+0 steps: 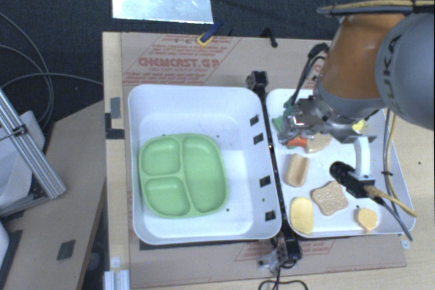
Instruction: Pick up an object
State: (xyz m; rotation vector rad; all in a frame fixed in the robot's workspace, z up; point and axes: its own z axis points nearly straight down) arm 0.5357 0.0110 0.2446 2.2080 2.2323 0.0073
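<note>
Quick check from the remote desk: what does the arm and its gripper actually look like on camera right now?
The arm is bulky and rounded, grey, with a wide orange band above the wrist and dark KUKA lettering on the grey shell. Thin dark cables run along its left side toward the gripper, a compact metallic grey-and-black unit. A yellow cable hangs beside the arm.

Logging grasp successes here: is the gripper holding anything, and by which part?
Cannot be told: the gripper is low over the right bin, its tip hidden among the items.
</note>
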